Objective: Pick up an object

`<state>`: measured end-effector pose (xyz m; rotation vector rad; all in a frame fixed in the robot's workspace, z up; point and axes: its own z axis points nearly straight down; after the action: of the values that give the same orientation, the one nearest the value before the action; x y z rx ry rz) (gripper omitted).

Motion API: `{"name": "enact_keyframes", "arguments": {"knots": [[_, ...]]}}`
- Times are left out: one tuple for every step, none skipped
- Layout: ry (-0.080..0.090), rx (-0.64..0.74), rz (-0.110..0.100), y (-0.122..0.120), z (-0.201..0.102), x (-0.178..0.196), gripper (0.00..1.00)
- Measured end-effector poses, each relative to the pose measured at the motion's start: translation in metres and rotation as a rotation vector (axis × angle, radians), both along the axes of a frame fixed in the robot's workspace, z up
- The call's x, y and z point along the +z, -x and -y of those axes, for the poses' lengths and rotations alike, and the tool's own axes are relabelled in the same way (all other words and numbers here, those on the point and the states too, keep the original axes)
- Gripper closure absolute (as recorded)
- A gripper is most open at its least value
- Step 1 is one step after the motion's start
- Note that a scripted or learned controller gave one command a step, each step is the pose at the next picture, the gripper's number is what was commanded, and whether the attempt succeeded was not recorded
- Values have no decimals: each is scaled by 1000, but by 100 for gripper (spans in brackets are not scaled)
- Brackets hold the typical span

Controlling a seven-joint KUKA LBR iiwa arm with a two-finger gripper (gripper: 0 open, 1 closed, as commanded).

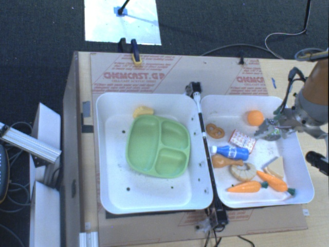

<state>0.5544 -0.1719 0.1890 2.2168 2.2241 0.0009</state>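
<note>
While a dark, speckled floor surrounds it, a bench [175,68] topped with brown board printed in red lettering carries two shallow white bins side by side. A pale, shiny square sheet [121,14] lies on the floor beyond the bench, and cables trail across the upper right. The left bin [115,189] holds a green sectioned plate [158,145] with a small yellow item [143,111] at its far edge. The right bin [300,189] holds toy food: an orange ball [255,118], a pretzel [215,131], a red-and-white checked packet [242,140], a blue-and-white bottle [231,152], a round biscuit-like piece [242,171], a pale wedge [272,164] and two carrots. The bottle lies flat, long axis running left to right, white cap toward the divider between the bins. The nearer carrot [245,187] lies almost parallel to the bin's front wall, green tip to the right; the other carrot [275,181] slants down toward the right. From the right, the grey arm with its orange band [314,84] reaches over the right bin, and the gripper [272,131] sits low just right of the orange ball; whether its fingers are spread or pressed together cannot be told.
</note>
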Motion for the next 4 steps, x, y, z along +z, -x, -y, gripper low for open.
{"name": "enact_keyframes", "arguments": {"knots": [[12, -1, 24, -44, 34, -84, 0], [0, 1, 1, -94, 34, -104, 0], [0, 3, 2, -115, -2, -104, 0], [1, -1, 1, -84, 12, -104, 0]]}}
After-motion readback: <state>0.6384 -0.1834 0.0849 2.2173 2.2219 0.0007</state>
